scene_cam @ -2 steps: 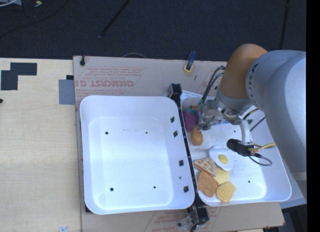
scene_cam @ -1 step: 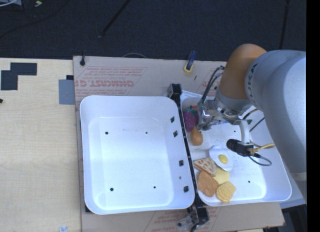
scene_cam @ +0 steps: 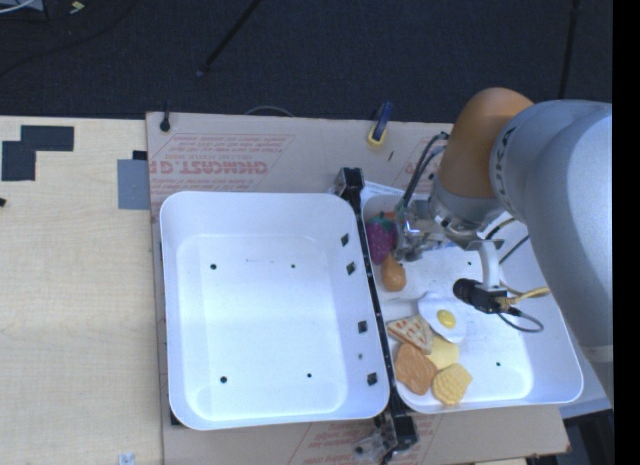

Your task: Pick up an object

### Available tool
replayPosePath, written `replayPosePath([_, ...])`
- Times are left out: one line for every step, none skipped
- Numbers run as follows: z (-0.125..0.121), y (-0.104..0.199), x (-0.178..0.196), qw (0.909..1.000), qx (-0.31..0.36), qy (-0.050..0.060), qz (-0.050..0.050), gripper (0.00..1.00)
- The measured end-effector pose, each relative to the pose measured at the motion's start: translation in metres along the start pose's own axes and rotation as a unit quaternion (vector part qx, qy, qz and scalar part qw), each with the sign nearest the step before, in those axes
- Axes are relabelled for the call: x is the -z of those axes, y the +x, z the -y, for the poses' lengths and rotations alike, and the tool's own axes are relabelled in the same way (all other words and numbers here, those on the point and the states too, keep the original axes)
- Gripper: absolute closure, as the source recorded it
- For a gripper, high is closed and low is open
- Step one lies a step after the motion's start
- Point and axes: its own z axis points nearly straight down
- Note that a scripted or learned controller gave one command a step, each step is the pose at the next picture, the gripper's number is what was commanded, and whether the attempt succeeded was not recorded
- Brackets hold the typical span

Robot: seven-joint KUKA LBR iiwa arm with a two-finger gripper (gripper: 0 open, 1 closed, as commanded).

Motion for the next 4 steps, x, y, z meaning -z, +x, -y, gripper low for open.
replayPosePath([-0.001,-0.007,0.000,1.0000,0.001,0.000,-0.003,1.00])
replayPosePath([0.000,0.002,0.000,1.0000,0.001,0.001,-0.002,1.00])
replayPosePath([-0.002,-0.002,0.038,1.0000,0.001,-0.002,-0.004,1.00])
replayPosePath([-0.001,0.000,0.000,1.0000,0.000,-0.001,0.001,1.00])
